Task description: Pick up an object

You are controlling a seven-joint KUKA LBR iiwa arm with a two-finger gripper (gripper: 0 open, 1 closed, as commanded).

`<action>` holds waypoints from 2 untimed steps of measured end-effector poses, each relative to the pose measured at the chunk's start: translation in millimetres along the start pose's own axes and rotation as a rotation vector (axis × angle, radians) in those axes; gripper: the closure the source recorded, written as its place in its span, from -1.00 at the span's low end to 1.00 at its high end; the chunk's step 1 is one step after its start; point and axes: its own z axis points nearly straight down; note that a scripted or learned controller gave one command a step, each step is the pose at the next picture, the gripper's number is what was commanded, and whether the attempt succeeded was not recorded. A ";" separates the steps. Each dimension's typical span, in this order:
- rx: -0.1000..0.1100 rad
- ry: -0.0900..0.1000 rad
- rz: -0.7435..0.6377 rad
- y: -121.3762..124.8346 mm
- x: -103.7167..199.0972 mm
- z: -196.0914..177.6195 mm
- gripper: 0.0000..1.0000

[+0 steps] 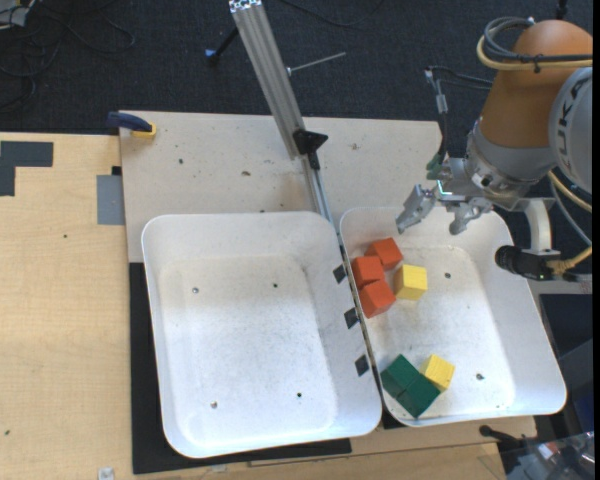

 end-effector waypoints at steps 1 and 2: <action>-0.005 0.000 0.000 0.8 -0.1 -2.6 -1.00; 0.001 0.000 -0.002 9.8 2.5 55.4 -1.00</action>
